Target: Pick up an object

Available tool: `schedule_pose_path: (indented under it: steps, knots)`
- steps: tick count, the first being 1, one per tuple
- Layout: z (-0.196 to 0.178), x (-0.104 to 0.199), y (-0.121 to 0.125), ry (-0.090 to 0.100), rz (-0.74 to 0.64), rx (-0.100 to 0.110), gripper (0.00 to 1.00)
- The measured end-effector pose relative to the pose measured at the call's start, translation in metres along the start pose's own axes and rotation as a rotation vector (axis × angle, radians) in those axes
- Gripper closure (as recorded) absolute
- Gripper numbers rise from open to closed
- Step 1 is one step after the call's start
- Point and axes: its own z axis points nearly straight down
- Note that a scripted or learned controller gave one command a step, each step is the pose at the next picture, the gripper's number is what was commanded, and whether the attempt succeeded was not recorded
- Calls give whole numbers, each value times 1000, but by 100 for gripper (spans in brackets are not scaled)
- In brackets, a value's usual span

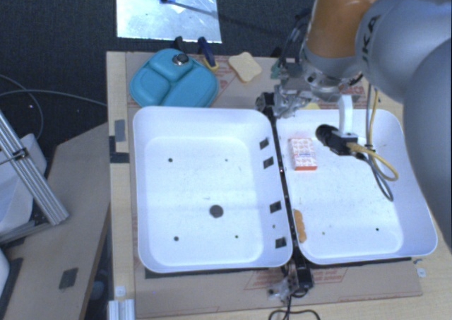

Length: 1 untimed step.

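Dark carpet all round, w/ a shiny metal sheet lying on it beyond a pale bench that carries two shallow white bins side by side. The grey arm's two-finger gripper hangs at the far end of the seam where the left white bin and right white bin meet, approx over the back rims. Can't tell whether it's spread or pressed together: too small and cluttered at that spot, and nothing shows as held. Closest candidate is a small red-and-white printed box, lying flat on the right bin's floor, near the gripper on the camera side and a touch to view-right, apart from it. Further toward the camera, well apart from the gripper, a thin orange-brown piece rests against that bin's inner wall. A small dark round disc sits in the left bin, well to view-left and nearer the camera. Outside the bins, view-left of the gripper: a yellow sponge-like wedge nearby, then a teal plastic lidded container further off. Progress, by my read: early, no pick done yet. Still left: line up over an object (prob. the box), descend, close, lift.
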Motion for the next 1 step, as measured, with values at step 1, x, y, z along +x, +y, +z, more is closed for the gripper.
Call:
schedule_pose_path:
  steps: [1]
  knots:
    - [63, -40, -59, 0, 1, 15, 100]
